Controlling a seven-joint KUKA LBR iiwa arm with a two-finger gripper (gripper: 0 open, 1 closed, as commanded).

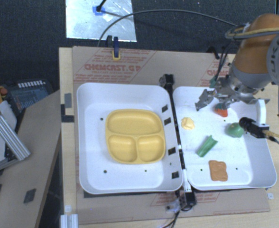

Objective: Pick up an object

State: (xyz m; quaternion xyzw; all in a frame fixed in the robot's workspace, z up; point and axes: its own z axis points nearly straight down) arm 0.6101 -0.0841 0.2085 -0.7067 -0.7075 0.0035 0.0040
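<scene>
Gripper (pixel 214 100) hovering over right bin (pixel 263 172), near back wall; finger spread: cannot tell. Red piece (pixel 220 111) lying just beneath it, partly hidden. Looks small, light, rigid, likely slick plastic, so pinching across its middle seems best. Green stick (pixel 206 146), toast (pixel 218 170) lying nearer front.

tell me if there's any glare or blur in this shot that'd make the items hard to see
In the camera view, the silver sheet at the top reflects bright glare; the white bins look evenly lit with soft shadows; the green piece and toast-like piece are fairly sharp; the end effector looks slightly soft, partly covering a red item.
</scene>
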